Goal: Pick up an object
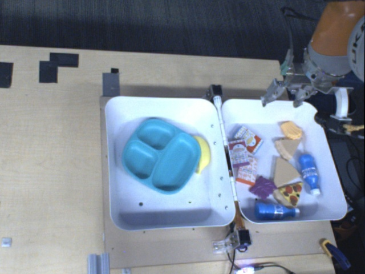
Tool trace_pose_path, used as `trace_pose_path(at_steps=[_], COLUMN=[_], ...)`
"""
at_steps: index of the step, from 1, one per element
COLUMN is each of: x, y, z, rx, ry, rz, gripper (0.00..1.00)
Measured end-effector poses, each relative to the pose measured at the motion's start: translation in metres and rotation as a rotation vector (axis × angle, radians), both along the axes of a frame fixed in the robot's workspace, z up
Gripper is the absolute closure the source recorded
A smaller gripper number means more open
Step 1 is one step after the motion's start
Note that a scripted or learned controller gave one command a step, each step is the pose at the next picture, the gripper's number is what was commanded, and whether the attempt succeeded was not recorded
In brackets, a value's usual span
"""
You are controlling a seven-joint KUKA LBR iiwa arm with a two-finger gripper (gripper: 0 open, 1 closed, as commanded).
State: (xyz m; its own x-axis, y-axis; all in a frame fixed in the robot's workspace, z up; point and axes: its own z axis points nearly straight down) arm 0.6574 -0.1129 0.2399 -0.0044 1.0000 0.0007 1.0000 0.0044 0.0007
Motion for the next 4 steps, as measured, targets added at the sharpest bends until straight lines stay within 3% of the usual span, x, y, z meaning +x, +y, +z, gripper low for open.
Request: trace_pose_path(at_steps=[1, 2, 3, 4], x=[-0.081, -0.093, -0.092, -0.092], y=[-0.063, -0.040, -0.040, -0.040], z=[-0.079, -0.146, -0.137, -0.137], rx=[-0.001, 0.000, 0.000, 0.001], ry=[0.002, -0.001, -0.002, -0.002], rz=[-0.003, -0.003, -0.003, -0.002], gripper=[0.00, 0.00, 1.00, 0.00])
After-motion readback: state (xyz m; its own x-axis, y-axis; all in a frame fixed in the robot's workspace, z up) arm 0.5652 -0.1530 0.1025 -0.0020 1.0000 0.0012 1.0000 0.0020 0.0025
